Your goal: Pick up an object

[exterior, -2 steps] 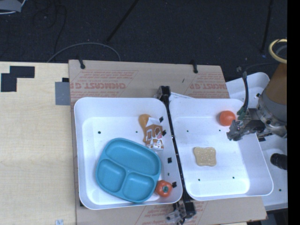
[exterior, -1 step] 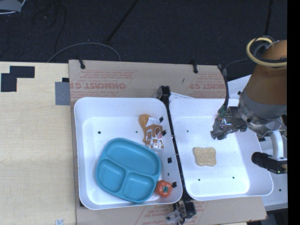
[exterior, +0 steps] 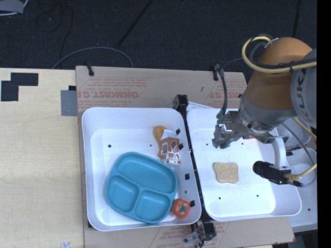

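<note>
Over the right bin [exterior: 289,208]: gripper [exterior: 222,138] low near the far-left corner, dark and blurred, grip state impossible to tell. Just below, apart from it: toast slice [exterior: 226,172] flat on the floor. Across the divider, left bin [exterior: 95,138]: blue divided plate [exterior: 140,187], tomato [exterior: 180,208] touching its edge, printed carton [exterior: 169,151], brown item behind, unclear.

Bare floor surrounds the toast [exterior: 226,172] in the right bin [exterior: 258,205]; left bin [exterior: 93,138] crowded.
</note>
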`<state>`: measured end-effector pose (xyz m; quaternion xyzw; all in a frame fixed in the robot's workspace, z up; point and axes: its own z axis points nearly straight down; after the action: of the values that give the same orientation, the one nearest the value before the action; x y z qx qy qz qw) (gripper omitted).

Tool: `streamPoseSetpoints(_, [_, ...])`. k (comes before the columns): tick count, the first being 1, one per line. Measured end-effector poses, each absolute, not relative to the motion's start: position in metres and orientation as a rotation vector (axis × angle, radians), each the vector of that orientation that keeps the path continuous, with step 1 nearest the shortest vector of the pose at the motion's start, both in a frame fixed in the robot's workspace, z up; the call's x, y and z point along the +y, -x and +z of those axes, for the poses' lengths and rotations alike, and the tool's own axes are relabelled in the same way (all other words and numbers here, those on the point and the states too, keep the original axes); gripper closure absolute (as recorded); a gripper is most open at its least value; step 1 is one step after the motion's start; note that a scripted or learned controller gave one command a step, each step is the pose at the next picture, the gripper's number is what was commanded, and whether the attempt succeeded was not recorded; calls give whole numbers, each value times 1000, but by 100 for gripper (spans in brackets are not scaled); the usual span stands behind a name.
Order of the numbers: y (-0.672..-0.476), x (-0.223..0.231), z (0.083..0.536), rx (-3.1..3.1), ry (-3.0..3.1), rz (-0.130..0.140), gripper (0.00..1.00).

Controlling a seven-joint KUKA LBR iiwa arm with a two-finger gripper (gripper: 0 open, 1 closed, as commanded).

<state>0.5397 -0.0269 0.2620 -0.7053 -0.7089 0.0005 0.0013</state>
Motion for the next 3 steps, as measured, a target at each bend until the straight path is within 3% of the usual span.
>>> streamPoseSetpoints(1, [-556,17,249,-2224,2215,3,100])
streamPoseSetpoints(3, [-556,104,232,-2222,2214,7,100])
